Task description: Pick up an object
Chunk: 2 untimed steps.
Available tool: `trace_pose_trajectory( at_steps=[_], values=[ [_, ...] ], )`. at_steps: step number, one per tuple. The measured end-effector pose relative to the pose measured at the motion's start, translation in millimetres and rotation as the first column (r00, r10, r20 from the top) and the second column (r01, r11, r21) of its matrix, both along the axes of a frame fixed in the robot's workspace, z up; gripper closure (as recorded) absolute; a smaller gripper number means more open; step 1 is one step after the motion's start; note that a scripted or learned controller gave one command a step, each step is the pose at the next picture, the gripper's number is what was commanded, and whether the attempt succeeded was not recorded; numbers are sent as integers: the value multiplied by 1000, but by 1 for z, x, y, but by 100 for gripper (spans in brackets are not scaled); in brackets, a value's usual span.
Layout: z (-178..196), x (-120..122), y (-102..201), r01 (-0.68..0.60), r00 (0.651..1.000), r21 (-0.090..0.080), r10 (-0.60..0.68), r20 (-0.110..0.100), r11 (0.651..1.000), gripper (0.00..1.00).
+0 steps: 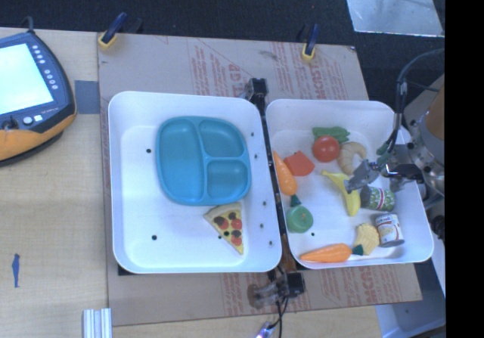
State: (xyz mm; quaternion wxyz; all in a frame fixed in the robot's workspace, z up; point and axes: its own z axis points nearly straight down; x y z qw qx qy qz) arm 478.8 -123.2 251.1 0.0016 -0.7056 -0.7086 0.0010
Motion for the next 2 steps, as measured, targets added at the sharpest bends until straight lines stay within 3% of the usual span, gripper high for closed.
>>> trace_pose_trajectory(
  at_steps=[1,2],
  values=[
    [-149,28,-11,-1,1000,0,1,-4,1000,0],
    [-160,48,24,-3,1000,-2,3,1,1000,0]
  ],
)
